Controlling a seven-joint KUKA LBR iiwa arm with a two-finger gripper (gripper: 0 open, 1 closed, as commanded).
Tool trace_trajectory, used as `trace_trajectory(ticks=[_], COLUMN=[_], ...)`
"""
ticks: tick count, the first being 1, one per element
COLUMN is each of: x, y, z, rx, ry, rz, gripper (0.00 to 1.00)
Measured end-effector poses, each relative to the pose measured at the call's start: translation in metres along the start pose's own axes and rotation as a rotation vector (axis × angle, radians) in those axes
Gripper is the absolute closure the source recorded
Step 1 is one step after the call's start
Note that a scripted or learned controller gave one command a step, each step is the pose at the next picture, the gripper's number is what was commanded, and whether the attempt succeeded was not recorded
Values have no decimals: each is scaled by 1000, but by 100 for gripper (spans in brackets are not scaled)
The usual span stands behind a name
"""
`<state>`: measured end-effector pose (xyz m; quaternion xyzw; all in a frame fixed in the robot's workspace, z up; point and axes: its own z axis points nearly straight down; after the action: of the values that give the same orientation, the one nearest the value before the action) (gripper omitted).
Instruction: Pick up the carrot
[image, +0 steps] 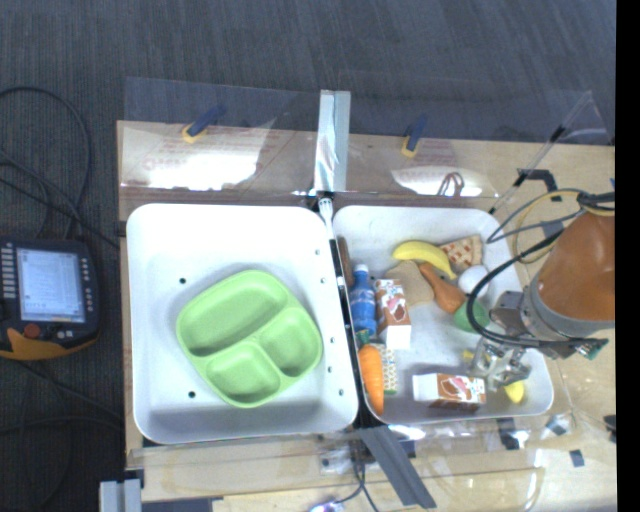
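A bright orange tapered carrot (371, 376) lies against the left wall of the right bin (535, 400), just below a blue bottle (361, 303). A duller orange cone with a green end (446, 290) lies near the bin's middle, below a banana (424, 254); it may be a second carrot. My gripper (498, 362) hangs over the lower right part of this bin, well to the right of the bright carrot and just below the cone's green end. A small carton (450, 389) lies beside it on the left, and nothing shows between its fingers.
The left bin (160, 250) holds a green divided plate (252, 336). In the right bin there are also a red-and-white box (393, 308), a pizza slice (462, 252), a white ball (472, 280) and a small yellow piece (514, 392). Cables loop above the arm.
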<state>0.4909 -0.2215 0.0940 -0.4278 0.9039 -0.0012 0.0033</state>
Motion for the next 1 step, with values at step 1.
trace_trajectory(ticks=[1], x=[-37], y=[-41], z=[-65], rx=[1], ry=[-1], rz=[-104], gripper=[100])
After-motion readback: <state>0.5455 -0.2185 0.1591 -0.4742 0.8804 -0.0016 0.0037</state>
